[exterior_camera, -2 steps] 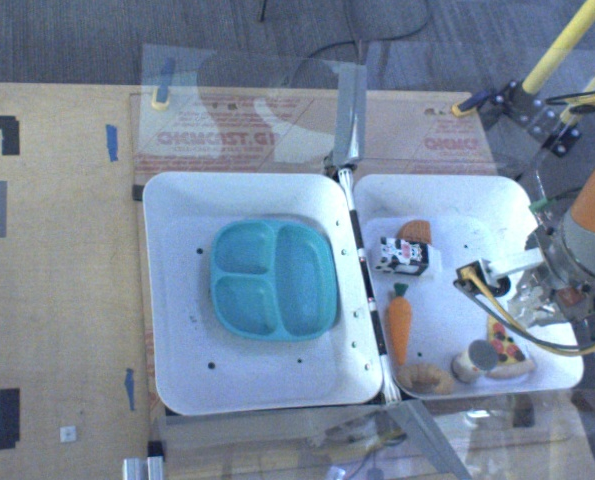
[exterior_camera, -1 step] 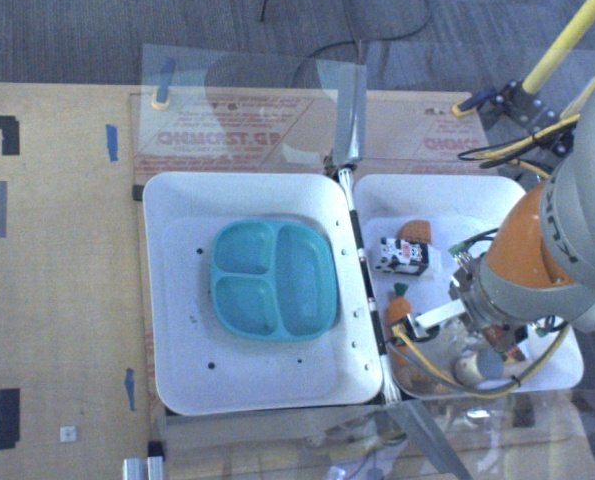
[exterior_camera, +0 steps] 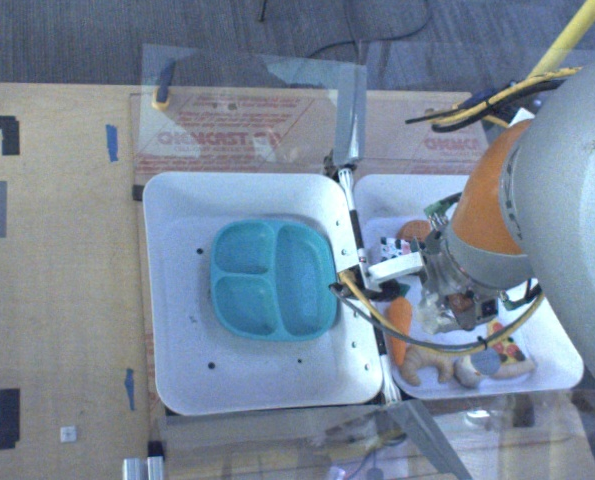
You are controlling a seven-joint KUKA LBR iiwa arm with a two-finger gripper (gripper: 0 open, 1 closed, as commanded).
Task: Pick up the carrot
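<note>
While my arm leans over the right bin (exterior_camera: 567,368), my pincer (exterior_camera: 447,313) hangs beside the carrot (exterior_camera: 399,328), which lies by that bin's left wall; whether I grasp anything I cannot tell. Left bin (exterior_camera: 177,368) holds a teal plate (exterior_camera: 273,279).

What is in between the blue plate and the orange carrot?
In the camera view, the raised white edges where the two bins meet lie between the blue plate and the carrot, with a cable arching across there.
</note>
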